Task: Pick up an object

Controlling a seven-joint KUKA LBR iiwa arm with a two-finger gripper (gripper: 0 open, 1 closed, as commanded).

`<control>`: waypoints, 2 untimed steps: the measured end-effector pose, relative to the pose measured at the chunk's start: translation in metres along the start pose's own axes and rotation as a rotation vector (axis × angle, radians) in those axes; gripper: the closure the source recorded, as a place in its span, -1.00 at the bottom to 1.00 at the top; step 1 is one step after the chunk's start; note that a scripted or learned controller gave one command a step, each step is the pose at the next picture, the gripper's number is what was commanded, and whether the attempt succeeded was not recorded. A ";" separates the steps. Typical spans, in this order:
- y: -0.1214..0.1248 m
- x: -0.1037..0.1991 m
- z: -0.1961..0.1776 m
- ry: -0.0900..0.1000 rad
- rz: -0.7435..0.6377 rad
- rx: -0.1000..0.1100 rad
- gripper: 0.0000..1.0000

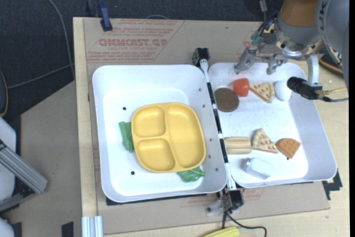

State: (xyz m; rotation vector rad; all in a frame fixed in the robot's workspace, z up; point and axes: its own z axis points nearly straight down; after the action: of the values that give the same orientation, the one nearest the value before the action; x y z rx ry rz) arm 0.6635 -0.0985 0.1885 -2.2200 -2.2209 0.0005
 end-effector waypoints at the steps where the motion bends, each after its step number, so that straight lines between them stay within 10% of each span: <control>1: -0.050 0.001 0.079 0.000 0.001 0.000 -1.00; 2: 0.004 0.002 0.101 0.000 0.001 0.001 -1.00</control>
State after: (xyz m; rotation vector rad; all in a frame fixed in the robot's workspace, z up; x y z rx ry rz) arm 0.6672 -0.0965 0.0875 -2.2206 -2.2197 0.0010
